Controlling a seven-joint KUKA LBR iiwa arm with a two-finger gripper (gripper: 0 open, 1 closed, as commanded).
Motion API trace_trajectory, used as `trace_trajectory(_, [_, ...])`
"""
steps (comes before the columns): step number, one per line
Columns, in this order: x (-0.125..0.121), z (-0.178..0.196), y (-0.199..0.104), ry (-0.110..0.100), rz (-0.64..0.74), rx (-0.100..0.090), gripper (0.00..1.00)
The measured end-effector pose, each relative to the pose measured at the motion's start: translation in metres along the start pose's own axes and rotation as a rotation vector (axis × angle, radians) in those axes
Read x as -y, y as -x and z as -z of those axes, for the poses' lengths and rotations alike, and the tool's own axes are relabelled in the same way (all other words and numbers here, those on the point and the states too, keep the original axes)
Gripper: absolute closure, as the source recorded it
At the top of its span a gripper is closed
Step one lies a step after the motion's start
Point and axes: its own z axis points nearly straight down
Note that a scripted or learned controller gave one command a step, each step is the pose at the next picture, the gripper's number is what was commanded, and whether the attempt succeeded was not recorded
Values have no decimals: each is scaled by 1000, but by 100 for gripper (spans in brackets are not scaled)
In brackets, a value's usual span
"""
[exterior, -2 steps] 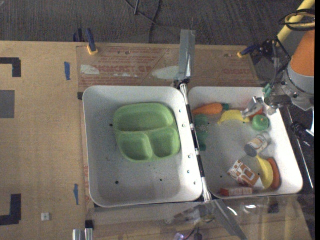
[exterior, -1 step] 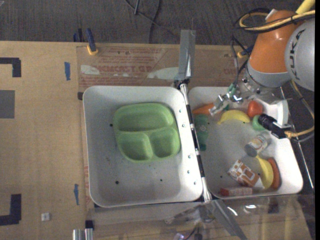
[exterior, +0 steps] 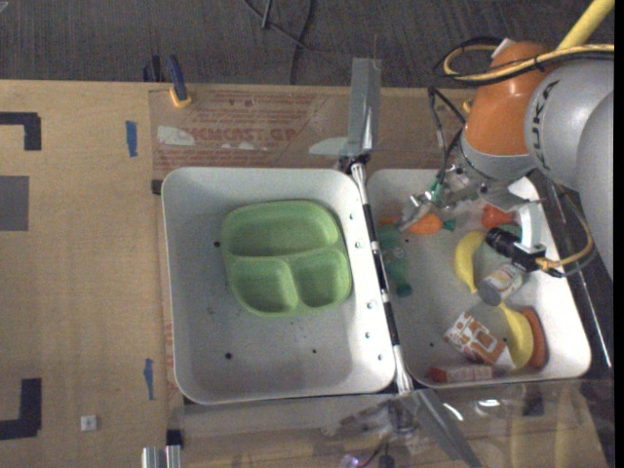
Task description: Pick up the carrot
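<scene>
Up near the top of the right bin [exterior: 575, 354], the carrot [exterior: 425, 224] lies as a small orange piece close to the bin's left wall. The pincer [exterior: 441, 199] sits right over it, touching or almost touching its upper end; whether it is released or clenched on the carrot I cannot tell, since the metal parts blur together there. Above the pincer rises the grey arm [exterior: 570, 125] with its orange band [exterior: 507, 105], reaching in from the right.

Just right of the carrot lies a yellow banana [exterior: 468, 259], and beside that a small bottle [exterior: 500, 283] with a dark cap. Lower in the same bin are a red-and-white carton [exterior: 475, 339] and a second yellow and orange piece of toy food [exterior: 526, 337]. Some dark green bits [exterior: 396, 256] lie along the left wall.

The left bin [exterior: 185, 291] holds a green divided plate [exterior: 285, 255], well apart from the carrot. Both bins rest on the brown counter [exterior: 78, 261].
</scene>
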Motion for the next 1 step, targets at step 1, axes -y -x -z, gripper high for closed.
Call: trace_trajectory(1, [21, -13, 39, -1, 94, -2, 0])
